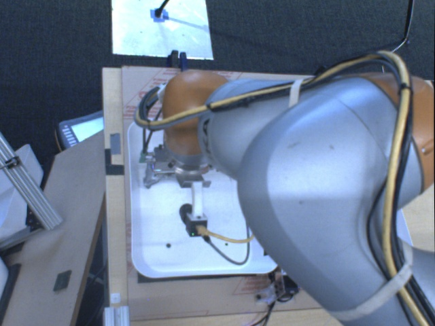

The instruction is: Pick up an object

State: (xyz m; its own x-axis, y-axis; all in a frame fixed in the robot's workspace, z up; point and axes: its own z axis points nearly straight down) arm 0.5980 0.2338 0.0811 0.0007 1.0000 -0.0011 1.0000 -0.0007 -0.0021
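Object in gripper (179,178): cannot tell | gripper above white bin (145,253) | open or closed: cannot tell

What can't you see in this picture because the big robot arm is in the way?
Camera view:
1. Right part of the white bin: covered by the grey arm.
2. Everything right of it: behind the same arm.
3. The dark speck in the bin: too small to name.

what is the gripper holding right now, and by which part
It cannot be told. The gripper sits low over the white bin, and the wrist above it hides whatever may be beneath.
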